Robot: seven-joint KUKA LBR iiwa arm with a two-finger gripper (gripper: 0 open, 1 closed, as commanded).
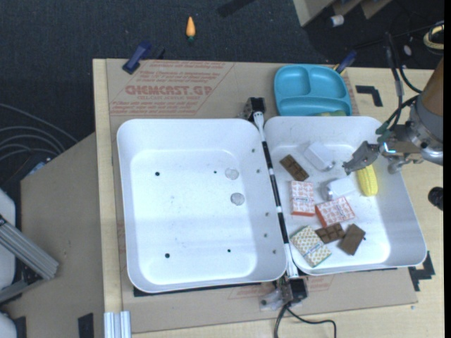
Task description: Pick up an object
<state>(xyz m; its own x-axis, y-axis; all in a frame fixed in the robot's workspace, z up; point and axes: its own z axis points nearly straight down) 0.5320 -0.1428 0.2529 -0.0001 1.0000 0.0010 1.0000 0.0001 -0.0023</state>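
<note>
camera view | your gripper [361, 159] hangs over the right bin [405, 220], fingers parted, grasping nothing | yellow corn cob [367, 180] lies just beside the fingertips | brown blocks [351, 238], red-and-white packets [303, 197] and a checkered box [310, 246] sit nearer you in that bin | left bin [141, 153] beside it | blue tray [312, 90] behind

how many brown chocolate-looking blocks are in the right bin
3: one brown block near the divider at the top, one low in the middle, one just right of it. More may be hidden under the arm.
</note>
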